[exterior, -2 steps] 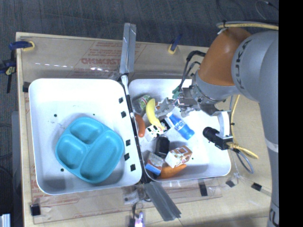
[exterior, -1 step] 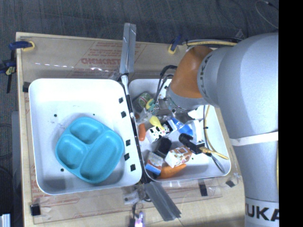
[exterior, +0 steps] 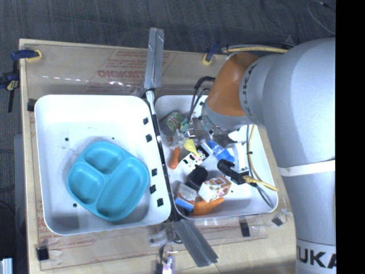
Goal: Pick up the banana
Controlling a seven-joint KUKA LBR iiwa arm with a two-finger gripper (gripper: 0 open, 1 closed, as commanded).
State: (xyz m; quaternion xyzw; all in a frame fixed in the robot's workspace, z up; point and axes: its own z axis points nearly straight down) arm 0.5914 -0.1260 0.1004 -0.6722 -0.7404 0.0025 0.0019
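The banana [exterior: 190,146] shows as a small yellow piece in the right bin [exterior: 263,170], near its middle left, partly covered by the wrist. My gripper [exterior: 198,135] hangs low over the clutter just above and right of the banana, under the orange band [exterior: 228,90]. The arm's bulk hides most of the gripper, and I cannot tell whether it touches the banana.
Around the banana lie an orange carrot-like piece [exterior: 174,159], a green and pink toy [exterior: 175,120], a blue object [exterior: 220,151], black pieces [exterior: 197,176] and a red-white box [exterior: 215,188]. The left bin [exterior: 57,119] holds a blue divided plate [exterior: 108,179].
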